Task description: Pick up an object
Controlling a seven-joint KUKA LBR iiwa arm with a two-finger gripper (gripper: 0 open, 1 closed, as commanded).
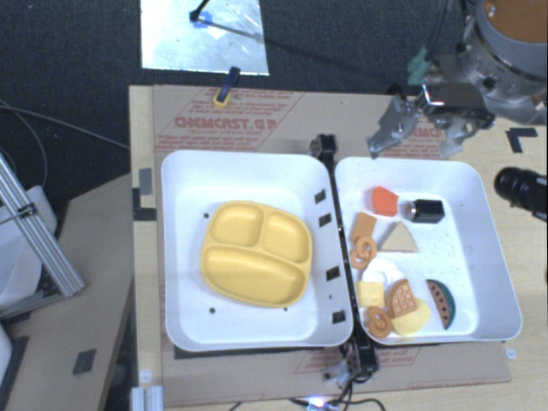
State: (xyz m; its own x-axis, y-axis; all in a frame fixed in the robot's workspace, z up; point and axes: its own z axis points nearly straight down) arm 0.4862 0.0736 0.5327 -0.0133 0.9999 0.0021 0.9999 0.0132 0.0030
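White plastic forms both bins on my desk (pixel 257 118). Nearest to me in the right bin (pixel 488 255) I read a cluster at its front left: a pretzel piece (pixel 379 322), a waffle piece (pixel 401 297), a yellow slice (pixel 414 318) and a cheese cube (pixel 371 294), with a watermelon slice (pixel 442 303) just right of them, its long axis running front to back. Further back lie a second pretzel (pixel 362 252), a tan wedge (pixel 399 239) pointing towards the far rim, and a brown strip (pixel 363 227) aligned near to far. Beyond these, an orange block (pixel 384 201) sits beside a black block (pixel 426 211) whose long axis runs left to right. The left bin (pixel 184 255) carries a yellow divided plate (pixel 256 253). The tool (pixel 419 131) hangs above the far rim of the right bin, well behind every item, its fingers (pixel 390 131) spread apart and holding nothing.
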